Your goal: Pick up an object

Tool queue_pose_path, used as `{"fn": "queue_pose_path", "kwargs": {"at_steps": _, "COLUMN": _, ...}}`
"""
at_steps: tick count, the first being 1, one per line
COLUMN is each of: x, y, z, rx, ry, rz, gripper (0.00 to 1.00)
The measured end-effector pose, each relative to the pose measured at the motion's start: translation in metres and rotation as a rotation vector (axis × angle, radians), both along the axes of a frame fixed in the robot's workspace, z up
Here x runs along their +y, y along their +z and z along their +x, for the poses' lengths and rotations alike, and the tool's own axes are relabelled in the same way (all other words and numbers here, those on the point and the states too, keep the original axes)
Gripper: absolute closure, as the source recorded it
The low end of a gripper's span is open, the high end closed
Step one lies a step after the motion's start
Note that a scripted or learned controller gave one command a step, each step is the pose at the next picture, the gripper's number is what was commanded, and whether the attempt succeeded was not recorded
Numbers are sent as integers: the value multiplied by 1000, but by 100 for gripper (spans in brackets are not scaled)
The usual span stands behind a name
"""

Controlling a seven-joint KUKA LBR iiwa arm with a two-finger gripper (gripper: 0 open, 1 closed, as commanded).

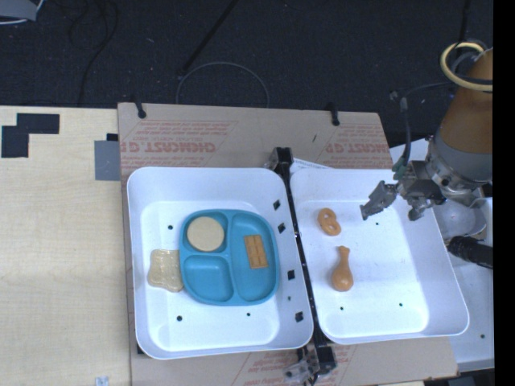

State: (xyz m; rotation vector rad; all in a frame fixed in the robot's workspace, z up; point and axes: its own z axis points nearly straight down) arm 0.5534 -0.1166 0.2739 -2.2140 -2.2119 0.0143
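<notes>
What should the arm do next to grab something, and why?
Probably move the gripper left and down toward the small round orange piece. It lies closest to the gripper in the right bin, apart from the drumstick-shaped piece, with room around it.

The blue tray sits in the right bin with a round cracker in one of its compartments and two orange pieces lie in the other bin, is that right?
Not quite. The camera view shows the blue tray in the left bin, not the right. The round cracker does sit in one of its compartments, and the two orange pieces lie in the other bin.
</notes>
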Motion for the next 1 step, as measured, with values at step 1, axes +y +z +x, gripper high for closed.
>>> {"fn": "queue_pose_path", "kwargs": {"at_steps": 1, "x": 0, "y": 7, "z": 2, "rx": -12, "ry": 2, "rz": -1, "gripper": 0}}
